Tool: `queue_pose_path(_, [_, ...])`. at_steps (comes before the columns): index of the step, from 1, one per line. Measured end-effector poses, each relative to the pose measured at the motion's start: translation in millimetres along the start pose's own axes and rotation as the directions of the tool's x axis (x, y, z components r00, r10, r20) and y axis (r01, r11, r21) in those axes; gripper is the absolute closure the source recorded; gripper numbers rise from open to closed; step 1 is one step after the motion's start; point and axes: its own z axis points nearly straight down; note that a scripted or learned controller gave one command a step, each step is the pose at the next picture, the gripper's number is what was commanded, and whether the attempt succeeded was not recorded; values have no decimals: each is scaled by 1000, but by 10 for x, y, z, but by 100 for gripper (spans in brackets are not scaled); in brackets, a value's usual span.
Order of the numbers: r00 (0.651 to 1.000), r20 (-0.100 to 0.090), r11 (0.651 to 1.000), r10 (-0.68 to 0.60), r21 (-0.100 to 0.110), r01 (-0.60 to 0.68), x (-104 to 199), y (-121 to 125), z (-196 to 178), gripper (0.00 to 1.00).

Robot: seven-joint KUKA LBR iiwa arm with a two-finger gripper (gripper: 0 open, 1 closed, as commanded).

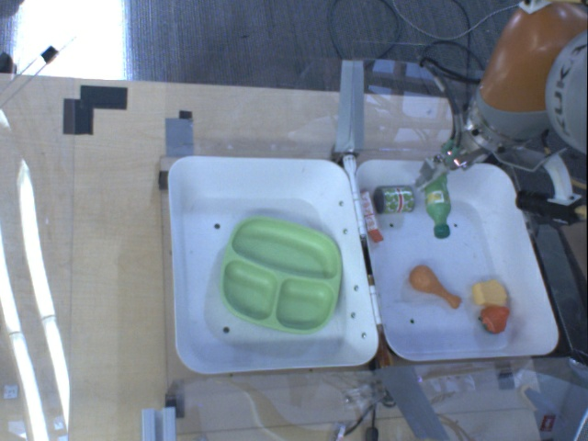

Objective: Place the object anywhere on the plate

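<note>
Spanning the desk (101, 246), two shallow white bins are recorded side by side; the left bin (197, 209) holds a green plate (280, 273) with three compartments, lying flat near the bin's middle; the right bin (519, 246) holds several small items: a green bottle (438, 207), its dark cap pointing toward the near edge, lying at the far side just under the jaws (447, 157); a small can (396, 199) on its side, just left of the bottle; a red-and-white tube (369, 217) set along the left wall; an orange drumstick-shaped toy (433, 286) near the middle; a yellow block (490, 292) touching a red-orange piece (494, 318) at the near right corner; the jaws are seen over the bottle's upper end, but whether they are open, closed or gripping the bottle cannot be told; the grey arm (528, 53) with orange band is entered from the right.
</note>
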Motion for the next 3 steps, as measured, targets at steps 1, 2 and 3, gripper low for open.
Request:
queue_pose_path(1, [993,-3,993,116,4,-116,945,167,268,100])
queue_pose_path(2, [981,-3,981,192,5,-192,1515,72,267,100])
queue_pose_path(3, [981,-3,981,193,5,-193,1513,71,266,0])
